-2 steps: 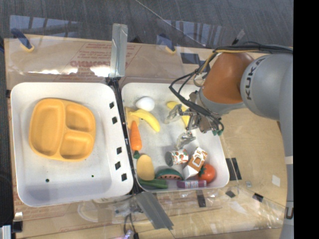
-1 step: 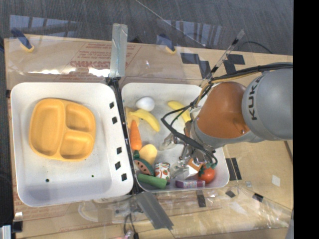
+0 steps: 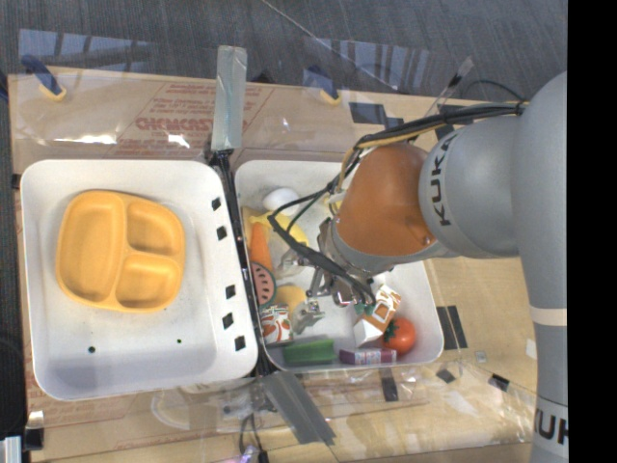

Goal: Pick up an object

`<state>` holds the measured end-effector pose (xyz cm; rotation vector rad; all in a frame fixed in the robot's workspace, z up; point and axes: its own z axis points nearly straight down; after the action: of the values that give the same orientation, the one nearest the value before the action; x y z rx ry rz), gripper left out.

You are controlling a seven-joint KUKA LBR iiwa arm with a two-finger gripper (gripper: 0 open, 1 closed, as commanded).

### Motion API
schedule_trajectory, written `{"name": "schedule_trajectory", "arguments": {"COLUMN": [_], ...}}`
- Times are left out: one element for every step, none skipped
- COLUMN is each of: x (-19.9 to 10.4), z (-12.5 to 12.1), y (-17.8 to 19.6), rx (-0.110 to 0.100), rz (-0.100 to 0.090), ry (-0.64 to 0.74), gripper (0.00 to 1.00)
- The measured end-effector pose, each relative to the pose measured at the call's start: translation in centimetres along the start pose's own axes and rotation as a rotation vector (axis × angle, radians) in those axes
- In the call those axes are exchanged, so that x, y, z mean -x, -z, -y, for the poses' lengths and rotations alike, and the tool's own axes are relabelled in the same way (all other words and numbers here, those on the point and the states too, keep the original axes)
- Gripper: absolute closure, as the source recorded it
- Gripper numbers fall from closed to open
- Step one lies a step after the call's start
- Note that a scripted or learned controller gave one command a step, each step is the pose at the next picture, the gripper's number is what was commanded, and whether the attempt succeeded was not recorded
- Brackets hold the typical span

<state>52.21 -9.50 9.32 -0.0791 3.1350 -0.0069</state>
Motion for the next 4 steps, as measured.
{"name": "schedule_trajectory", "arguments": {"x": [0.2,4.9,12.6,12.9], "z": [-0.2,3.2,2.9,9.7], "y": [1.0,15.6,20.4,25.9], "rx": [0.000,0.000,0.003,0.000], "rz": [0.002,0.008,0.001,0.001], "ry": [0.008,0.155,0.106,0.001], "gripper": [1.00,1.00,1.00,1.00]}}
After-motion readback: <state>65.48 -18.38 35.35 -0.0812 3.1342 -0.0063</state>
